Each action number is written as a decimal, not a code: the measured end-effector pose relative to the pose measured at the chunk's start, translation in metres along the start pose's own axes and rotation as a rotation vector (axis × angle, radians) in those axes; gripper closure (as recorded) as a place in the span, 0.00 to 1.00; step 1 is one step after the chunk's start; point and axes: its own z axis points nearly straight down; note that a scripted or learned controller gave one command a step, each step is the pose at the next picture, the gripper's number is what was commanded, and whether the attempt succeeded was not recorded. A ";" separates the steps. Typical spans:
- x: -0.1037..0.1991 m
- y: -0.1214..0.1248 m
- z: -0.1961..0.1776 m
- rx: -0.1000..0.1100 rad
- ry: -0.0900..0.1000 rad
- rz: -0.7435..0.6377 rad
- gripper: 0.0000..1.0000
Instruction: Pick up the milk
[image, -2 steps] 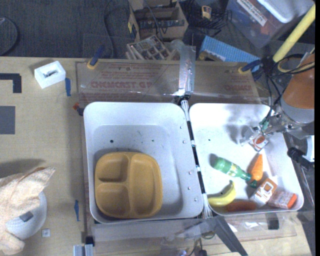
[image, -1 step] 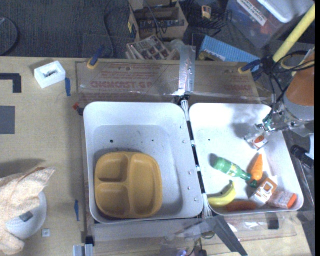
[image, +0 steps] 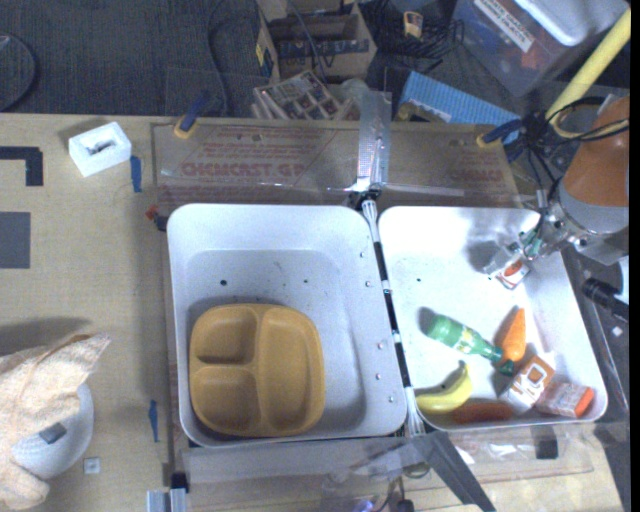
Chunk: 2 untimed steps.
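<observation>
One gripper (image: 517, 262) — jaws blurred, above bin (image: 440, 232).

Grey robot arm (image: 590, 215) with a rounded orange band (image: 600, 165); small metal gripper (image: 518, 262) marked green and red.

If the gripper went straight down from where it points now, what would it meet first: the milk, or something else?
Probably bare floor of the right bin, near its far right corner. The gripper hangs well short of the milk carton, which lies nearer the front beside the carrot. From one slanted view, depth is uncertain.
</observation>
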 end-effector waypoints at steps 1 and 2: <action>0.010 -0.020 -0.001 -0.002 0.000 -0.083 1.00; 0.004 -0.010 -0.034 0.017 0.013 0.140 1.00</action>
